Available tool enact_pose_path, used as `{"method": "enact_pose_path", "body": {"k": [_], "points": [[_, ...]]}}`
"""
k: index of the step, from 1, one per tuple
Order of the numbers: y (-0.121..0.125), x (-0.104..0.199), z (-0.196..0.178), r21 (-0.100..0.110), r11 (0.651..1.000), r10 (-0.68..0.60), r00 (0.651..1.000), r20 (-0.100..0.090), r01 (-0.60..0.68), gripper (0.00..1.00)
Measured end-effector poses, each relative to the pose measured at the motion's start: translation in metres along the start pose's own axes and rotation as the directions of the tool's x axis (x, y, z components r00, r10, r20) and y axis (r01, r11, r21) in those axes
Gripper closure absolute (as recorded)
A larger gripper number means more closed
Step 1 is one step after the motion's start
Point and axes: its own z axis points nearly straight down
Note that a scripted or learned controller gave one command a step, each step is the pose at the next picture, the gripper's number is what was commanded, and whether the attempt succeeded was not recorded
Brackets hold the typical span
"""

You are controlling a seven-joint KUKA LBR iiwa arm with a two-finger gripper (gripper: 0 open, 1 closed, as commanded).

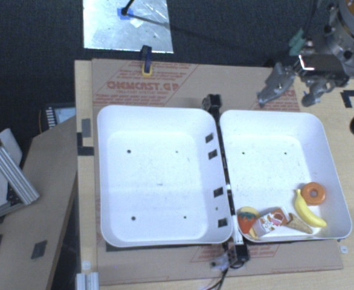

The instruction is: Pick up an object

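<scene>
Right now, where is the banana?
The banana lies in the right bin, near its front right corner, just below the orange ring and right of the small packet.

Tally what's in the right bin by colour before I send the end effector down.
Yellow: 1, the banana
Orange: 2, the ring-shaped piece and the rounded fruit
Red and white: 1, the small packet
Tan: 1, the wedge
Total: 5

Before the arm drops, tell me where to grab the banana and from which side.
Grip the banana across its middle, coming straight down from above, probably with fingers either side of the curve. It lies flat near the right bin's lower right corner, with the orange ring touching its upper end and the wall close, so the ends look crowded.
</scene>
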Motion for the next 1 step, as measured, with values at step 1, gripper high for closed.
{"method": "enact_pose_path", "body": {"k": [1], "points": [[-0.0049, -0.0481, 0.2139, 0.028, 1.000, 0.014, 1.000, 0.005, -0.014, 0.00]]}}
